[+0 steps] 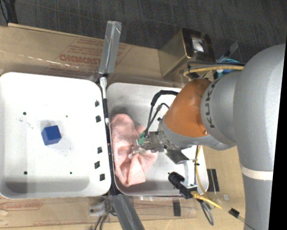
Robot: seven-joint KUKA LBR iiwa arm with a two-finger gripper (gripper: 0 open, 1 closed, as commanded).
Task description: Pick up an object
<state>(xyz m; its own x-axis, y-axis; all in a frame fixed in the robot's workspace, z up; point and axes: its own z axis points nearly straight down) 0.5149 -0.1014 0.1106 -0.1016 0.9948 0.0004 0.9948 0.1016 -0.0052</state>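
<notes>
- The gripper (144,143) sits low over the right bin (135,93), its tip pressed into the middle of a pink cloth (125,148); whether it grips the fabric or how far it is parted cannot be told, since the wrist covers it.
- Far to the gripper's left, a blue cube (51,134) lies alone in the left bin (14,89), well apart from the arm.
- Just left of and below the gripper, the pink cloth lies crumpled against the right bin's left wall, with folds bunched up at the gripper's tip.
- Right of the gripper, the orange band (187,111) and grey arm (245,111) rise over the right bin.
- Below and right of the gripper, a black and yellow cable fitting (182,185) hangs near the bin's lower edge.
</notes>
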